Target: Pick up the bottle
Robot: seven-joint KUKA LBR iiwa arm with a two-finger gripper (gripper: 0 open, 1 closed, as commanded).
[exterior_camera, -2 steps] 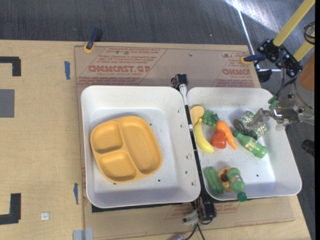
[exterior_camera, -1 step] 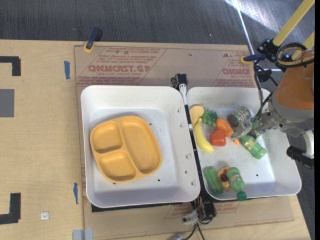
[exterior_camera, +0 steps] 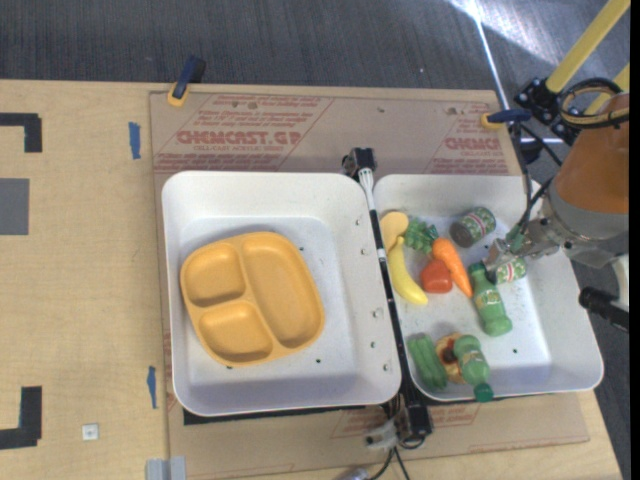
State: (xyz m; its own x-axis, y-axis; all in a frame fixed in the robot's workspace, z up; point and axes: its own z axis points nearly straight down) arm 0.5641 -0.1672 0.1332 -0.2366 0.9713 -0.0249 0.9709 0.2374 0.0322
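Observation:
A green bottle (exterior_camera: 491,306) lies in the right bin (exterior_camera: 560,353), its upper end pointing toward the bin's back right. My gripper (exterior_camera: 512,258) is low over that upper end and touches or nearly touches it. I cannot tell whether it grips the bottle. A second bottle (exterior_camera: 467,359), with an orange-brown label and a green cap, lies near the bin's front edge. The arm's orange band (exterior_camera: 598,173) is above the bin's right rim.
The right bin also holds a banana (exterior_camera: 403,272), a carrot (exterior_camera: 453,264), a red pepper (exterior_camera: 435,279), a small can (exterior_camera: 472,226) and a green vegetable (exterior_camera: 427,360). In the left bin (exterior_camera: 200,203) sits a yellow divided tray (exterior_camera: 252,295).

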